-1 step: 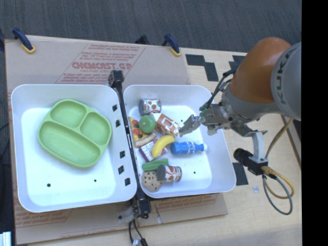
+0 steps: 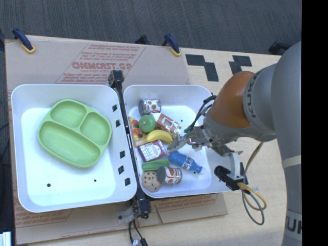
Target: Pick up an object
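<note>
The left bin (image 2: 20,152) was seen at 9 o'clock of the bench, w/ a green divided plate (image 2: 75,132) lying tilted in its upper-left part (three compartments, all moulded in one piece). Black clips were noted along the seam between the bins. Behind both bins, at 12 o'clock, a cardboard sheet (image 2: 102,65) w/ red print was laid flat, held by blue-and-yellow clamps (image 2: 23,40) at its edges.

The right bin (image 2: 169,92) was found just beside the left one, touching along the seam. Its contents were crowded toward its left half: a small red-labelled can (image 2: 150,106) at 12 o'clock of the pile; a green round fruit (image 2: 147,123) below it; a banana (image 2: 159,136) just beside that fruit; a red-and-white carton (image 2: 167,123) at abt 1 o'clock of the banana; a purple-and-white packet (image 2: 152,150) under the banana; a blue bottle (image 2: 184,162) lying on its side at 4 o'clock of the pile; a second can (image 2: 172,175) at 6 o'clock, near a cookie-like disc (image 2: 149,181).

The gripper (image 2: 179,141) was placed low in the right bin, near the banana's right tip and above the blue bottle. Whether the fingers were apart or together could not be told, nor was anything seen held. The orange band (image 2: 230,99) and grey arm were seen at 3 o'clock.
</note>
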Robot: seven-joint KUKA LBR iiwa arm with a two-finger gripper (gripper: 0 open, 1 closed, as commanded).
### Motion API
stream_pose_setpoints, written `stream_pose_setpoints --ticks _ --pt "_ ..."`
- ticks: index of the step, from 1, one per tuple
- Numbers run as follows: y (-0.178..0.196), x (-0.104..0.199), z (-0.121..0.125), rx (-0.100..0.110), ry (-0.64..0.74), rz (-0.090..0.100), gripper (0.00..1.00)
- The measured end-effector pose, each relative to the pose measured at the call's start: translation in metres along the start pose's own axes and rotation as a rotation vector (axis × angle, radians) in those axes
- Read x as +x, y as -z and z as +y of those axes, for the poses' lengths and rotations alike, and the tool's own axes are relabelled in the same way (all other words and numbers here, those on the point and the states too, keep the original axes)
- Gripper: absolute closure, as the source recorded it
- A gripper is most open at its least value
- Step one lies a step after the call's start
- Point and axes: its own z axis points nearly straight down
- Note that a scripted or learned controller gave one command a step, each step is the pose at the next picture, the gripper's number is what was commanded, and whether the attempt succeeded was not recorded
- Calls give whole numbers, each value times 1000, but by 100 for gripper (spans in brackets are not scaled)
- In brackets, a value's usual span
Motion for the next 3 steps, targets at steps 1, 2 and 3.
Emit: stream_pose_setpoints --ticks 1,2,3 --pt "11 0 1 -2 6 -2 100" --pt "11 0 1 -2 6 -2 0" --pt "-8 -4 92 -5 -2 0 0"
